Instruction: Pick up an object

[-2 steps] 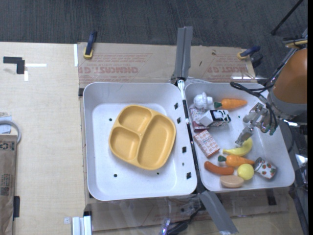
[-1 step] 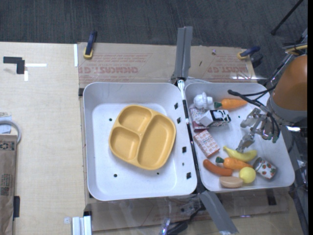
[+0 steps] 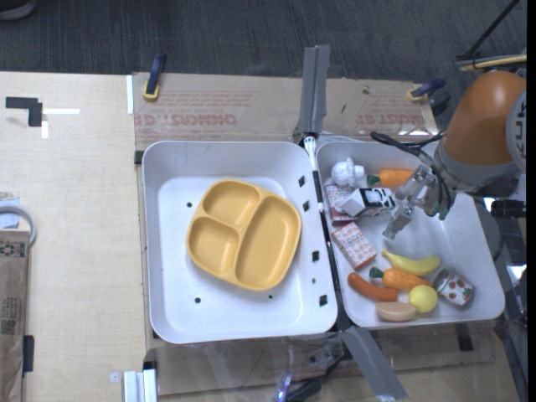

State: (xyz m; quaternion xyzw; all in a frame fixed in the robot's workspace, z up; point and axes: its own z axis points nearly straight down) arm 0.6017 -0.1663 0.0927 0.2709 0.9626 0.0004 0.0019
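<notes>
- Nearest the camera, along the front edge of the right bin (image 3: 490, 304), lies a row of toy food: a red sausage (image 3: 372, 287), a pale bread-like piece (image 3: 395, 311), a lemon (image 3: 424, 298) and a small patterned can (image 3: 453, 289).
- Just behind them sit a carrot-like orange piece (image 3: 399, 278) and a banana (image 3: 411, 264), touching or nearly so.
- These look like hollow plastic: light, stiff and smooth, so likely to slip out of a two-finger pinch if taken off-centre.
- The banana seems the most promising pick: it lies fairly open on its far side, and a grasp across its narrow middle should hold better than one on the round lemon.
- To the left, a red-checked flat packet (image 3: 353, 244) lies tilted near the bin's left wall; thin and flat, it would be hard to get fingers under.
- The gripper (image 3: 404, 218) hangs over the middle of the right bin, its fingers slightly apart with nothing between them, just above the banana and beside a black-and-white carton (image 3: 374, 199).
- Further back are a white bottle-like toy (image 3: 347, 172) and another carrot (image 3: 395, 177) near the far wall.
- The left bin (image 3: 167, 291) carries a yellow divided plate (image 3: 244, 234), well apart from the gripper.
- Both bins rest on cardboard on the table (image 3: 67, 182).
</notes>
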